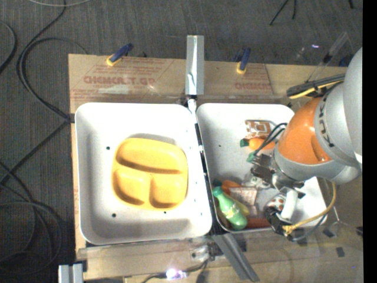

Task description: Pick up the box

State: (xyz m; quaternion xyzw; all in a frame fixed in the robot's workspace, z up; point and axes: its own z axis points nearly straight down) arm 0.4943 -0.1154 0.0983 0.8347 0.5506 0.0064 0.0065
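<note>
Where the arm [318,143] reaches in from the right, its gripper [263,177] hangs low over the right bin [224,128]; whether it is wide or narrow cannot be told. Box [258,126]: small, printed, at that bin's far side, apart from the gripper, with an orange piece [254,141] just beside it. Green item [231,212]: right bin, near-left corner; yellow divided tray [151,171]: left bin [85,158].

A yellow divided plate [151,173] lies in the left bin [88,158]. A green plastic thing [231,212] sits in the right bin's [224,128] near-left corner.
</note>
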